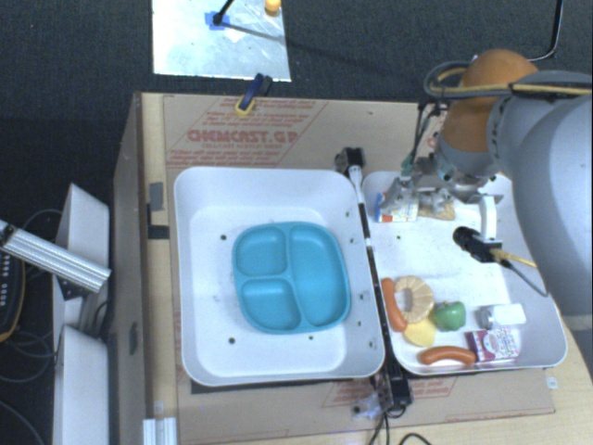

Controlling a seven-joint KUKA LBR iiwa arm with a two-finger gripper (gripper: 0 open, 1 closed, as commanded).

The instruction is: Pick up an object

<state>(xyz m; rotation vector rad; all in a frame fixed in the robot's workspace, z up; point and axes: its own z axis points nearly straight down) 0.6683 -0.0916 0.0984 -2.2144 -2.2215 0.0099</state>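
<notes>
Using the green apple as the reference point: it sits in the right bin with the rest of the toy food bunched around it. A tan ring-shaped piece is just beside it on the view's left, and an orange stick is on the far side of that ring. A yellow lump is tucked against the apple's lower left, and a reddish sausage lies below it near the bin's front rim. To the apple's right there's a small white box, with a red and white carton just under that.

The gripper is well above the apple, at the far end of the same bin – nowhere near the pile. Can't tell if it's open or closed from this angle, and I see nothing held in it.

Way off to the apple's left, the other bin has 1 blue divided plate – 3 compartments.
</notes>
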